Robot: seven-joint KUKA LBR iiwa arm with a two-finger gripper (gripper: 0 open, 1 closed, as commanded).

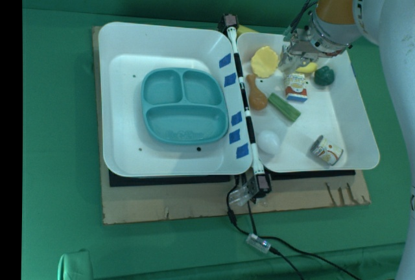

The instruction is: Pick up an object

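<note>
A grey robot arm reaches from the right into the right bin (350, 142). Its gripper (293, 65) hangs low, just above a small red-and-white carton (296, 87), with a yellow round object (264, 61) just beside it on the left. Whether it grips anything cannot be told.

A teal divided plate (184, 105) sits in the left bin (123, 45); cardboard (194, 207) lies underneath, and cables (285, 256) trail across the green table (58, 142).

banana (307, 68): mostly hidden by pincer (293, 63) | pincer fingers: unclear
</note>
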